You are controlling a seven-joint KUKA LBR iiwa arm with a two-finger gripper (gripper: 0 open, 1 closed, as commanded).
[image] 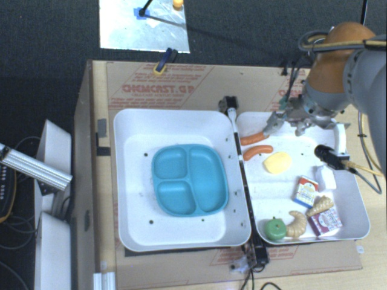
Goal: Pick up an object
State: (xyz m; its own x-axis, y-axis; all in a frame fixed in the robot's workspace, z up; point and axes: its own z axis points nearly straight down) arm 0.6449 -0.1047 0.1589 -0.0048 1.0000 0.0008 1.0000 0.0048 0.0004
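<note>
Camera view has my end effector [273, 125] hanging over the right bin [363, 213], can't tell its state, right above the two sausages [256, 145]; they're side by side, so I might nudge one and grab nothing

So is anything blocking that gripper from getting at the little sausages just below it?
Nothing visible does. The gripper hangs over the right bin's upper part, right beside the two sausages. The yellow piece lies lower in the bin, out of the way.
</note>
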